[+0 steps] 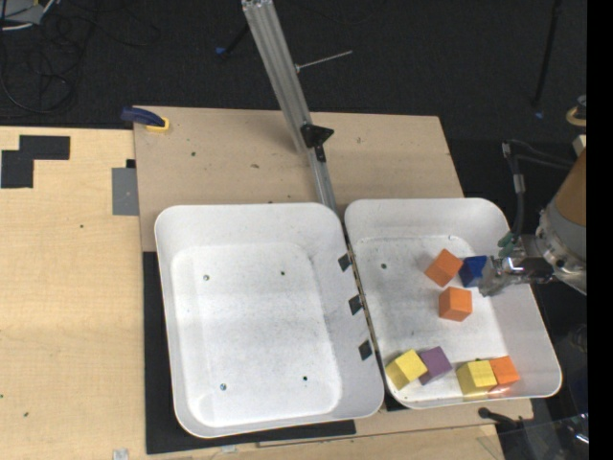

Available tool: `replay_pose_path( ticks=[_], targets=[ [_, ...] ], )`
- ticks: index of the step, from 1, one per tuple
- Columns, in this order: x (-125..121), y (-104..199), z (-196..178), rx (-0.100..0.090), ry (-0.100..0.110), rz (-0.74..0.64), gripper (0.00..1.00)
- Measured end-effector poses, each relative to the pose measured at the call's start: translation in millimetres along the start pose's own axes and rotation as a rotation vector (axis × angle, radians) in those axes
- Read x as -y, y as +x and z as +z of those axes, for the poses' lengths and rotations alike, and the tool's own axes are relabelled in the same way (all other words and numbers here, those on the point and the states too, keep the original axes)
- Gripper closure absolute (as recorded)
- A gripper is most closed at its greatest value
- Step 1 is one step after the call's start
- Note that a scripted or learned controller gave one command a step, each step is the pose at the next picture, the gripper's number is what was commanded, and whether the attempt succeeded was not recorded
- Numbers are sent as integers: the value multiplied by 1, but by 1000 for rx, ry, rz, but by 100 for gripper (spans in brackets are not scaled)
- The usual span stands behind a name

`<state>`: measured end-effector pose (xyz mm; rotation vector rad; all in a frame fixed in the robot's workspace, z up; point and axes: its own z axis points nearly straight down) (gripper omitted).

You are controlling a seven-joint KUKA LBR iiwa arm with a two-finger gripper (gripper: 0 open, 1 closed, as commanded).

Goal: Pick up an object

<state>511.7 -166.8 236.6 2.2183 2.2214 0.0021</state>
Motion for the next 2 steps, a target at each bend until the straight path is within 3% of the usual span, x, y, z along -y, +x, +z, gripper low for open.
replay_pose_path(
  ticks=[2],
  targets=[
    [14,113,7,-4,7,-3,100]
  ],
)
